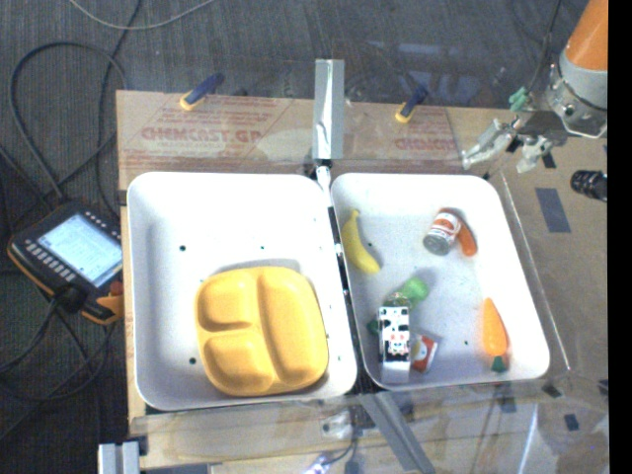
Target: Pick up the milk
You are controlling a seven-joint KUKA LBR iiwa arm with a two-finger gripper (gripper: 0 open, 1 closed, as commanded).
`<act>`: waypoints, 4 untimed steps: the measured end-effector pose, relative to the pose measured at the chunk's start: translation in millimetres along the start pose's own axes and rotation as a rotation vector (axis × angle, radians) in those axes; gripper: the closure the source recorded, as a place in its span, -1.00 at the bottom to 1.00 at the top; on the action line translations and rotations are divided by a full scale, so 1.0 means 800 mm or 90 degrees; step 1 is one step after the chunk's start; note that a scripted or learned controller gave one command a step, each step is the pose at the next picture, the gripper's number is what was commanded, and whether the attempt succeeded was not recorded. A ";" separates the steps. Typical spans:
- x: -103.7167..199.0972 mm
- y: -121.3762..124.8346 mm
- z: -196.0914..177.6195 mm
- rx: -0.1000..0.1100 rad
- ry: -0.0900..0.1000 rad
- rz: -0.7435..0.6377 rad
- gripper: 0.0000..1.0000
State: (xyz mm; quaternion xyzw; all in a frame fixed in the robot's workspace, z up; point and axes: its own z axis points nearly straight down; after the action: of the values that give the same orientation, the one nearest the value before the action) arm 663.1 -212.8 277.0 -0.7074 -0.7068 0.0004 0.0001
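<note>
Milk [395, 336] lying low centre in the right bin [513, 265], beside a green toy [415, 289], tool [506, 144] upper right over the worktop, fingers spread, holding nothing

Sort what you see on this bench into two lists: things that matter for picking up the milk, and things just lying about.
Belongs to the job:
- milk carton, near the right bin's front edge
- gripper, above the bench beyond the right bin

Just lying about:
- banana
- can
- carrot
- yellow tray in the left bin
</note>
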 end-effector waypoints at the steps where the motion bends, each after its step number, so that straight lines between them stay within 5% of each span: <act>1: 0.074 -0.071 0.109 0.001 -0.001 0.069 -1.00; 2: 0.151 -0.116 0.119 0.001 0.000 0.017 -1.00; 3: 0.138 -0.166 0.234 -0.006 -0.001 -0.017 -1.00; 4: 0.140 -0.210 0.234 -0.013 -0.003 0.007 -1.00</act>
State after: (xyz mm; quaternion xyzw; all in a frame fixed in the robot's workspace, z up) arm 495.1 -100.8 90.1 -0.7113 -0.7028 -0.0048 -0.0086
